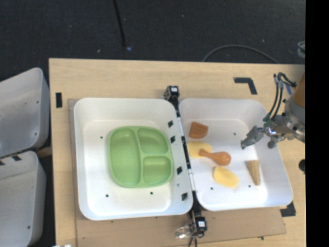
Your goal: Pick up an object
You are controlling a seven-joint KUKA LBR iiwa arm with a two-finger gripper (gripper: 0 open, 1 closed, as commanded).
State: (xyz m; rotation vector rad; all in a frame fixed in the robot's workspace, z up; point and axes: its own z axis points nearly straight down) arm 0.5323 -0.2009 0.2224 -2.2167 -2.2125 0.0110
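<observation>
— What sort of place is this?

— A robotics lab, by the look of it. A bare plywood counter (128, 78) carries two shallow white bins (85, 153) set side by side, with black corner marks (245, 84) stuck to the wood.

— Anything else?

— A black cable (117, 14) runs over dark carpet (61, 24) behind (no household furniture around it), and toy food (226, 177) and a green divided plate (140, 156) lie in the bins like test props. A grey robot arm (288, 120) reaches in from the right.

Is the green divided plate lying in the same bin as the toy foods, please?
No, the green plate lies in the left bin, apart from them.
</observation>
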